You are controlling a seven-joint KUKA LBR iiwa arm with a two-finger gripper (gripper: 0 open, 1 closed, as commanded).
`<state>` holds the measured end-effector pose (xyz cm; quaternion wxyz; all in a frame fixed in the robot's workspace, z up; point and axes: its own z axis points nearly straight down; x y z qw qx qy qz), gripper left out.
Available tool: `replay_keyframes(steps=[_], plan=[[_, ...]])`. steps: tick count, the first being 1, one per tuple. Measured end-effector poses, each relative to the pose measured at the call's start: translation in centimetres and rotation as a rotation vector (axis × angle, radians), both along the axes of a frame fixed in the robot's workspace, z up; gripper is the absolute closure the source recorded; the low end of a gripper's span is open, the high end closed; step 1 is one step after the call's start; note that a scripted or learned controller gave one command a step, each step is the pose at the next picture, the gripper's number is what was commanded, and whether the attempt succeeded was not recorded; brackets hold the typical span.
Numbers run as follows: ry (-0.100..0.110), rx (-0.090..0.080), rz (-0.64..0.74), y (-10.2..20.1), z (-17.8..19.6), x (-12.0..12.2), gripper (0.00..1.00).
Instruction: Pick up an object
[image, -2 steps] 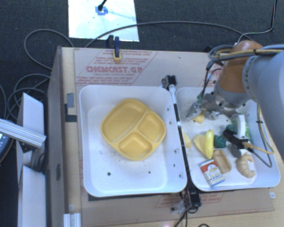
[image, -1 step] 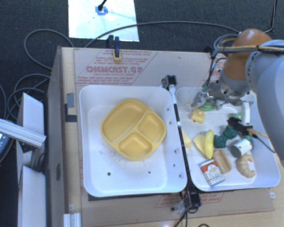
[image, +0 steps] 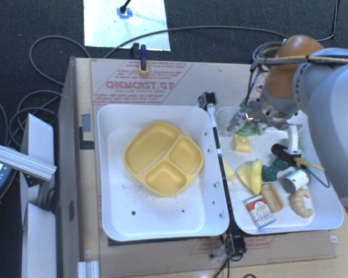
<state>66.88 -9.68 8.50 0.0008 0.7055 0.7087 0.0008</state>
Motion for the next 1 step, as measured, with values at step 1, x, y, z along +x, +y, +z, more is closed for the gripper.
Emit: replay_keyframes(steps=[1], plan=[[0.024,0.002,0.001,-0.12,0.76,-0.44,1.00]])
